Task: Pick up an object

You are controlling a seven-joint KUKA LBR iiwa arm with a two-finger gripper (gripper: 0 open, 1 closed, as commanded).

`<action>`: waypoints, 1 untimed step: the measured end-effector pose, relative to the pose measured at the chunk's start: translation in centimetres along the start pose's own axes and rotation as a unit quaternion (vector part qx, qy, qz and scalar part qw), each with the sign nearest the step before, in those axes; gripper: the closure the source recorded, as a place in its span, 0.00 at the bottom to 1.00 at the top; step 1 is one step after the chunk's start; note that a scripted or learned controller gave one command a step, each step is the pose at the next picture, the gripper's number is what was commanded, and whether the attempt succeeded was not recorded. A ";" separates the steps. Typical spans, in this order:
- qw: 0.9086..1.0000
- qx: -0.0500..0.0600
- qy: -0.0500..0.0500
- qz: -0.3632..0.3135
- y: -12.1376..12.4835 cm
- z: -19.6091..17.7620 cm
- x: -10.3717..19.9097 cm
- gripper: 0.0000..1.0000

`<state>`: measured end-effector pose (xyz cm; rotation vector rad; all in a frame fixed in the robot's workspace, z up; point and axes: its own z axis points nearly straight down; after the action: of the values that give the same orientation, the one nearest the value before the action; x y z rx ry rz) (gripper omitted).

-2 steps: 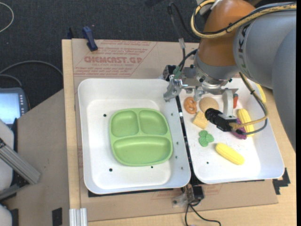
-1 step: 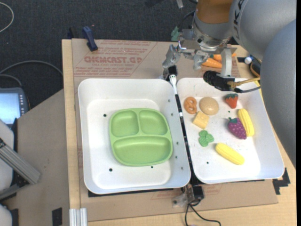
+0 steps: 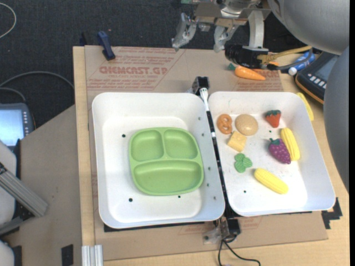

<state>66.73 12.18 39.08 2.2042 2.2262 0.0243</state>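
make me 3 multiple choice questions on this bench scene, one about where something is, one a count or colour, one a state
1. Where does the green divided plate lie?
A. in the left bin
B. in the right bin
C. on the cardboard behind the bins

2. How many yellow corn cobs lie in the right bin?
A. none
B. two
C. four

3. What is the gripper doing?
A. holding the grapes
B. pressing on the plate
C. hanging with nothing between its fingers, behind the bins

Answers:
1 A, the plate sits in the middle of the left bin.
2 B, one corn cob lies beside the grapes and another corn cob lies nearer the front.
3 C, its fingers are spread over the cardboard at the back, with all the toy food lying below in the bin.
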 end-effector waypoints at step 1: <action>1.000 0.006 -0.003 0.004 0.0 -0.2 -0.5 1.00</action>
<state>66.70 11.65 39.24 2.2151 2.2205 0.0044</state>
